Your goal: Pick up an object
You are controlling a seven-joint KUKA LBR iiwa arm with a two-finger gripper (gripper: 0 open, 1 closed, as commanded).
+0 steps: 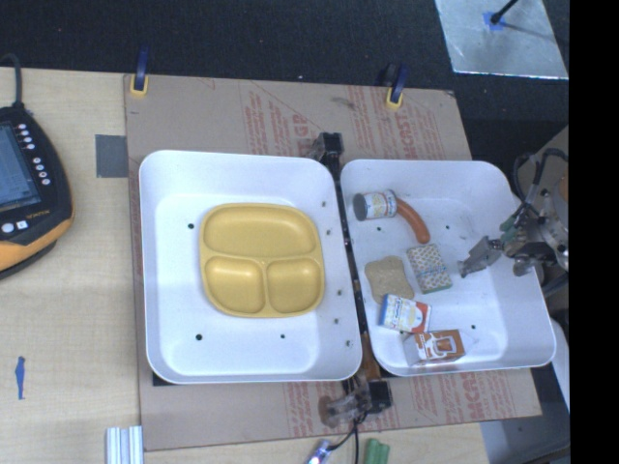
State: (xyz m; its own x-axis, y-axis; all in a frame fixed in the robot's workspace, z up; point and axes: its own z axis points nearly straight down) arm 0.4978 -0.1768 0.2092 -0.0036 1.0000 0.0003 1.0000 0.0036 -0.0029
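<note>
In the right bin (pixel 484 351) lie several small objects: a little can (pixel 375 205) with an orange sausage-shaped piece (pixel 414 220) beside it, a tan sponge (pixel 389 277), a patterned grey block (pixel 428 267), a small white and blue carton (pixel 403 312) and an orange-brown packet (pixel 440 346). My gripper (pixel 501 261) hangs over the right side of this bin, to the right of the patterned block and apart from it. Its fingers (pixel 477 257) stand open, and only white bin floor shows between them.
The left bin (pixel 164 346) holds a yellow divided plate (pixel 261 259). A teach pendant (pixel 24 187) lies on the bench at the far left. Clamps and fittings sit at the seam between the bins, front and back.
</note>
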